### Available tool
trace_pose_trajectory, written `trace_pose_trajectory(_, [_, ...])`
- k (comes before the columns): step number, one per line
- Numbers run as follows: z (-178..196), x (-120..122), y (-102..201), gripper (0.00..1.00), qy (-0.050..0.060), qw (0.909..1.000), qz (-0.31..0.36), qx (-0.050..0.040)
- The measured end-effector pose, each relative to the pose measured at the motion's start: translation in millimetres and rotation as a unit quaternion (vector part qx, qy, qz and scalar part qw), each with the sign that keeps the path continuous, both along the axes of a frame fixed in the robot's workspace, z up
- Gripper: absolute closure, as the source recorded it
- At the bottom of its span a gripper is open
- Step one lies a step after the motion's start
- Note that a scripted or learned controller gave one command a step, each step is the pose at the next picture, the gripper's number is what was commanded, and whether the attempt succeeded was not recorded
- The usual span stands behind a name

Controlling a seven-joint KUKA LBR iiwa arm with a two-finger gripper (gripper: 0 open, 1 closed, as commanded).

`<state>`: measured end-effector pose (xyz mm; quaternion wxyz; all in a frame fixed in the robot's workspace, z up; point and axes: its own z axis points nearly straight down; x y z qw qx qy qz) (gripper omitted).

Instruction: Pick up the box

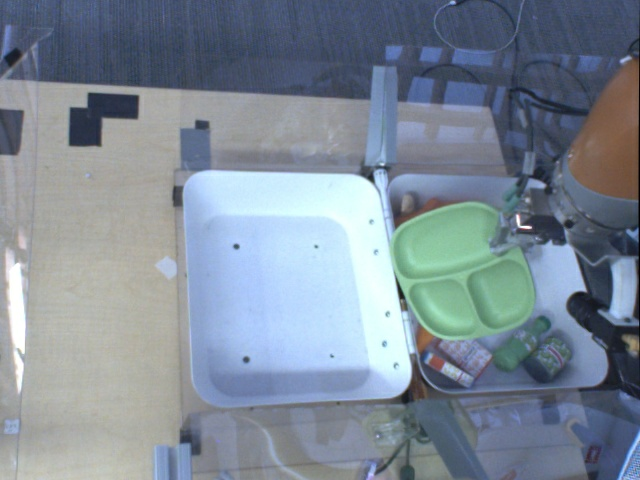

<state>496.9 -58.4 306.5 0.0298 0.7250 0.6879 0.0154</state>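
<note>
I see the gripper (pixel 512 224) low over the right bin (pixel 590 298), at the upper right rim of a green divided plate (pixel 462 280) that tilts across that bin. I cannot tell how its grasp stands. The box (pixel 459 358), red and white, lies near the bin's front edge, partly under the plate, beside what looks like a green bottle (pixel 520 346) and a dark can (pixel 549 357).

A green divided plate (pixel 462 280) lies tilted over a green bottle (pixel 517 349) in the right bin (pixel 590 368).
</note>
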Motion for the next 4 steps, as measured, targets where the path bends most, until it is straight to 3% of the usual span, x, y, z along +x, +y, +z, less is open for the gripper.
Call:
trace_pose_trajectory(1, [-54.2, -7.4, -40.2, 1.0, 0.023, 0.9979, -0.06, 0.009])
trace_pose_trajectory(2, [-65.0, -7.7, -61.8, 1.0, 0.026, 0.9961, -0.083, 0.0135])
trace_pose_trajectory(4, [-60.2, -8.6, -45.8, 1.0, 0.029, 0.9946, -0.099, 0.0143])
